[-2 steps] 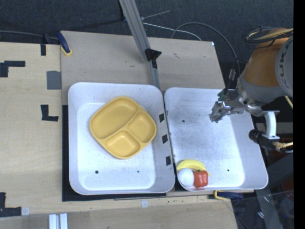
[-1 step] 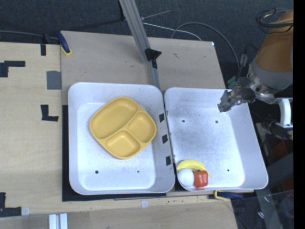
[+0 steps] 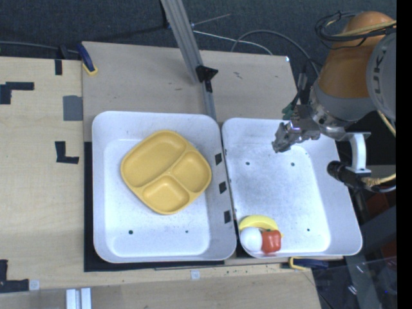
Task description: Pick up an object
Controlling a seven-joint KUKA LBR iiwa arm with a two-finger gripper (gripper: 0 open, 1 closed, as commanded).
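**Gripper over right bin, nothing held**

Gripper [image 3: 283, 141] hangs at right bin [image 3: 322, 192] upper edge; jaw state: cannot tell. Toy [image 3: 260, 233], yellow/white/red, sits in that bin's near-left corner. Yellow divided plate [image 3: 165, 171] in left bin [image 3: 109, 192]. No readable writing.

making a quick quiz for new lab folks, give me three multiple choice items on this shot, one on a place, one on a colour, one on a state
1. Where is the plate?
A. left bin
B. right bin
C. on the bare bench

2. What colour is the plate?
A. blue
B. yellow
C. green

3. How does the end effector stand to the toy?
A. pressing on it
B. lifting it
C. well apart from it

Answers:
1. A, it lies inside the left bin.
2. B, its three compartments are all yellow.
3. C, the end effector is over the far part of the right bin, while the toy sits in the near left corner.
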